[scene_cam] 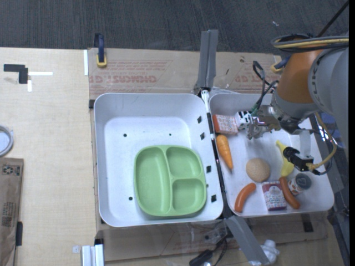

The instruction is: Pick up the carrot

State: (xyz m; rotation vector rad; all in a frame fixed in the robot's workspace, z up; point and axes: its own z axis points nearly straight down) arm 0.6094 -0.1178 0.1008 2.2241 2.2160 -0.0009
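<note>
Carrot point(224, 151) in right bin point(324, 201), on cardboard-covered bench point(50, 110).

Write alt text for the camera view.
A grey-and-orange robot arm reaches from the right, its gripper hovering above the right white bin, right of an orange carrot lying near the bin's left wall. The left bin holds a green divided plate.

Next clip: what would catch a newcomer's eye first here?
The pale green three-compartment plastic plate sits alone in the left white bin. In the right white bin, the tapered orange carrot lies along the left wall, and the grey-and-orange arm's gripper hovers to its upper right.
</note>
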